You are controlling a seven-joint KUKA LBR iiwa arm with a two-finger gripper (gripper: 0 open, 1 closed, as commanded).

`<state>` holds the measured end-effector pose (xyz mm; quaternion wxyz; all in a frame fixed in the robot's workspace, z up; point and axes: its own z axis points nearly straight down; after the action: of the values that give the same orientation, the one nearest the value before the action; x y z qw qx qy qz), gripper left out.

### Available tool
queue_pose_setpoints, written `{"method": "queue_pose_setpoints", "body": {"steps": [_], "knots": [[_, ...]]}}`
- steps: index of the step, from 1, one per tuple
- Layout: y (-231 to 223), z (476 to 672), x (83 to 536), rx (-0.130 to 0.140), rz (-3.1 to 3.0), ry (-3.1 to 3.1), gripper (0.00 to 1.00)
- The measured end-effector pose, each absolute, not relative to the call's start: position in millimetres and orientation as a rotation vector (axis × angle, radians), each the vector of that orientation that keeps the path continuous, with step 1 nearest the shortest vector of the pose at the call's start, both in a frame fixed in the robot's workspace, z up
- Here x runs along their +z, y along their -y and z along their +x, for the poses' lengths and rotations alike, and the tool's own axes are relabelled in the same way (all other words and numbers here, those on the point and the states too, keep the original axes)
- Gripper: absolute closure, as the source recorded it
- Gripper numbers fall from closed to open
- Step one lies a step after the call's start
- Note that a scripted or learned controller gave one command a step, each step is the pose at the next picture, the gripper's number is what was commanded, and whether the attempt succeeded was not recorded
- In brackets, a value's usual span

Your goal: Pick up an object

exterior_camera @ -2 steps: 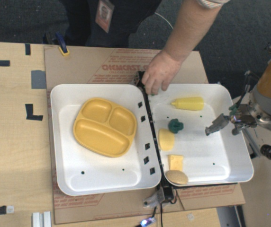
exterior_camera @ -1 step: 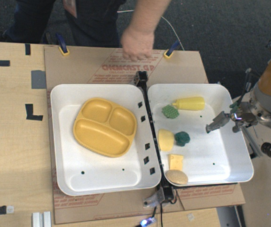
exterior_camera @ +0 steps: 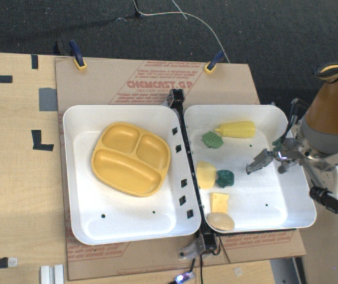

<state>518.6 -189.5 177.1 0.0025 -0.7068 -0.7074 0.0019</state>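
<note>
My gripper (exterior_camera: 268,163) hangs over the right part of the right bin (exterior_camera: 275,218), open, with nothing between its fingers. One dark finger (exterior_camera: 255,165) points left toward the toys. A yellow corn cob (exterior_camera: 236,129) lies at the back of the bin, with a light green piece (exterior_camera: 213,139) just left of it. Along the bin's left side sit a pale yellow piece (exterior_camera: 205,174), a dark green piece (exterior_camera: 224,178), a yellow cheese block (exterior_camera: 219,203) and a tan round piece (exterior_camera: 220,220). The dark green piece is the nearest to the fingers, a short way to their left.
A yellow divided plate (exterior_camera: 132,158) lies in the left bin (exterior_camera: 77,218). A black divider (exterior_camera: 184,158) runs between the bins. Bare white floor lies below the gripper in the right bin. The arm's orange band (exterior_camera: 328,108) stands at the right edge.
</note>
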Motion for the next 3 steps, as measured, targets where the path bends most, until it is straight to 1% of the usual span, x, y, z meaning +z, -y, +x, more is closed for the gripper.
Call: {"method": "queue_pose_setpoints", "body": {"steps": [1,2,3], "knots": [[183,524.6,127,0.006,-2.216,2.219,0.0],[182,524.5,83,0.003,-2.221,2.223,0.0],[183,525.9,96,0.001,-2.224,2.226,1.0]]}}
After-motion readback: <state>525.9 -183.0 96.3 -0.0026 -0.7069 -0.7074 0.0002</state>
